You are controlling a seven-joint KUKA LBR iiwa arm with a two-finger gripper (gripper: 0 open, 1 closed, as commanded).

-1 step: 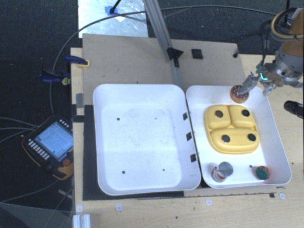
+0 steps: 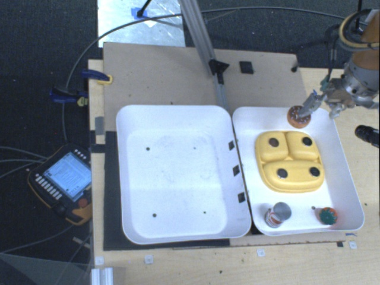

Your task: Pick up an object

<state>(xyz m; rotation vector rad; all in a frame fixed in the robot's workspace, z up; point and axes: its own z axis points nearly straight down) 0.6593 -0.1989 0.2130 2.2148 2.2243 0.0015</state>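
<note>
- Bench [image 2: 178, 79] carries two white bins side by side; left bin [image 2: 127, 159] has nothing to grasp, so the work is all in the right bin [image 2: 347, 186].
- Largest item: yellow four-lobed tray [image 2: 289, 161] with dark spots, mid right bin. Judged too broad for a two-finger grasp; better avoided.
- Arm [image 2: 359, 52] reaches in from the right, over the bin's far corner.
- Gripper [image 2: 310, 107] sits low, right at the small brown round object [image 2: 298, 117] near the far rim, just beyond the yellow tray. Opening of the gripper: cannot tell. Nothing visibly held.
- Judgement: brown object is the target. Centre over it, descend straight, mind the bin wall close behind.
- Smaller alternatives at near edge: silver-and-red piece [image 2: 277, 214], green-and-orange piece [image 2: 327, 215], well apart from the gripper.
</note>
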